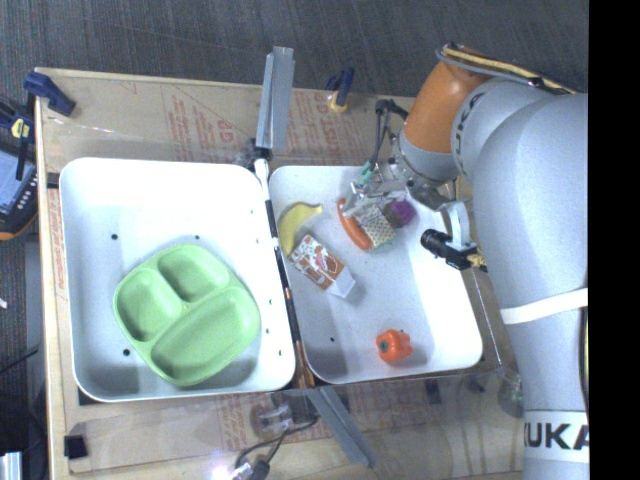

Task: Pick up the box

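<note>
Plywood bench [180, 118] on dark carpet bears two white bins [90, 183]; whether the gripper [375, 183] grasps anything I cannot tell.

We see a thick arm [530, 218] with a smooth, rounded grey housing. An orange band [440, 108] wraps the section above the wrist, edged with a thin dark-and-yellow seam. A pale ring line crosses the lower housing. White letters "UKA" [557, 436] are visible near its base. A small black cylindrical fitting [445, 247] projects from the wrist side, near thin dark cables [383, 133].
</note>
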{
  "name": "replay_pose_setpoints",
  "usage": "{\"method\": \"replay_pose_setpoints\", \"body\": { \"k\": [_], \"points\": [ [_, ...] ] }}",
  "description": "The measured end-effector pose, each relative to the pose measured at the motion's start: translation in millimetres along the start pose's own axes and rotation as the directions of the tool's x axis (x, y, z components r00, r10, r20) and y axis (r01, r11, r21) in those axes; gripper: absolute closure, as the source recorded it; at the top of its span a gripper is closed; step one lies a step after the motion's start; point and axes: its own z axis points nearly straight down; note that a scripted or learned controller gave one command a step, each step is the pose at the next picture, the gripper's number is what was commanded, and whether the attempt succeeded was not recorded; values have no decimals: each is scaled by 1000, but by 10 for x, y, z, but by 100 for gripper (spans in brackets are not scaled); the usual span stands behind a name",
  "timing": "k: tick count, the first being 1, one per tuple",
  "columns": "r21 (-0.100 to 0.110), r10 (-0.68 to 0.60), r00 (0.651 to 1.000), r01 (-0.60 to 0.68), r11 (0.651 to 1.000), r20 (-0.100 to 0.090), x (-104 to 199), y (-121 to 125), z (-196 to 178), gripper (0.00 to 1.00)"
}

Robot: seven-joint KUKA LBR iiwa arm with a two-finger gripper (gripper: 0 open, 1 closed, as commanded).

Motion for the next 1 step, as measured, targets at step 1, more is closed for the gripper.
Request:
{"method": "replay_pose_setpoints", "body": {
  "k": [1],
  "points": [
    [9, -322, 947, 322, 947, -7, 1241, -124, -846, 100]
  ]
}}
